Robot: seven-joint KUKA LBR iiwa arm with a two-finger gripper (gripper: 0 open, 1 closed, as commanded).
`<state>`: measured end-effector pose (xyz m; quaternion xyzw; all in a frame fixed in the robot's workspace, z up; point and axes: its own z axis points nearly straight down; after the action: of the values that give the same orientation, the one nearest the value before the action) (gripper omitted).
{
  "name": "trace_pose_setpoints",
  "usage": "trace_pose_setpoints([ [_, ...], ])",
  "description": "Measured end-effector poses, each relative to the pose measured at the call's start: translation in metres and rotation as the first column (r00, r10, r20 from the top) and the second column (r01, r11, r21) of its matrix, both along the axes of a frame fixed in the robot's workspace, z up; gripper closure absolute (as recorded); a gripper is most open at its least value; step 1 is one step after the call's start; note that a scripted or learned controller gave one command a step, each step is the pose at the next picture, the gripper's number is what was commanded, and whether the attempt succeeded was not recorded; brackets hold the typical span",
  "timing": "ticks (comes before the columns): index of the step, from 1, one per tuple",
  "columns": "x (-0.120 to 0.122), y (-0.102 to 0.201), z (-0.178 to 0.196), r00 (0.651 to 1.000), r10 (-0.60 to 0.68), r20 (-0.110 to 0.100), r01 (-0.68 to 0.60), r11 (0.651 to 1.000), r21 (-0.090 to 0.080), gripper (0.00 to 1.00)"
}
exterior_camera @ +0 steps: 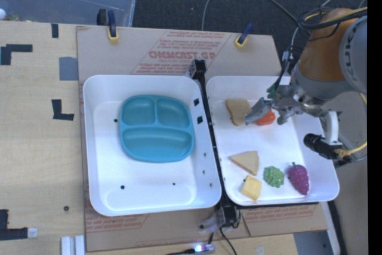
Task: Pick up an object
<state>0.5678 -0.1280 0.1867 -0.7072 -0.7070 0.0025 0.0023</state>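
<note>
From your left, the blue divided plate (pixel 156 128) sits in the left bin (pixel 98 146), then in the right bin (pixel 319 185) the bread piece (pixel 237 111) lies just left of the gripper (pixel 267 113), whose parted fingers straddle the red-orange piece (pixel 267 119), not visibly clamped.

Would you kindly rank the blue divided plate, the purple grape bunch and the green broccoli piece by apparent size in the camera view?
1. Blue divided plate, clearly largest.
2. Purple grape bunch.
3. Green broccoli piece, slightly smaller than the grapes.
</note>
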Motion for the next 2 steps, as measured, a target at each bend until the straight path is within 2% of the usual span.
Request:
trace_pose_setpoints([
  [1, 0.001, 0.0, -0.065, 1.0, 0.001, -0.001, -0.001, 1.0, 0.001, 0.0],
  [2, 0.001, 0.001, -0.104, 1.0, 0.002, 0.005, -0.002, 1.0, -0.001, 0.0],
])
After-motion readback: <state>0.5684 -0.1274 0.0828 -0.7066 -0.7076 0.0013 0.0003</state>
